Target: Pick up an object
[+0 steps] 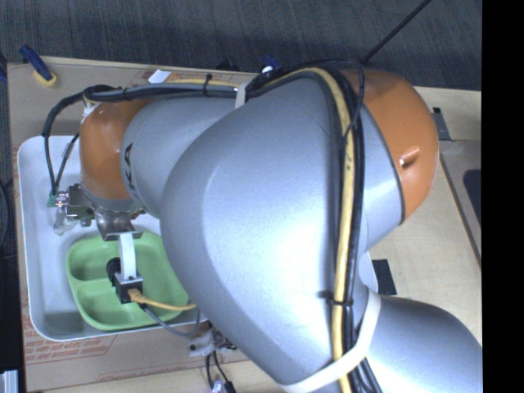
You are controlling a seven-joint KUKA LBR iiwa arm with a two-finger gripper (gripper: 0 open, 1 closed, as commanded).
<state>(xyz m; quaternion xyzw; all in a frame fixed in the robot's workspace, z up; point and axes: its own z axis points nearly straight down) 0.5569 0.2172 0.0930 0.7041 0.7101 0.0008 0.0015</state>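
Note:
A light green tray with compartments lies in the front part of the left white bin. My gripper hangs low over the bin's middle, just behind the green tray's far edge, below the orange wrist band. The wrist body hides the fingertips. I see nothing held. The large grey arm covers the right bin and whatever lies in it.
The arm's bulk spans the middle and right of the view. A small blue and yellow object lies on the bench at the back left, outside the bin. A bare strip of white bin floor shows left of the gripper.

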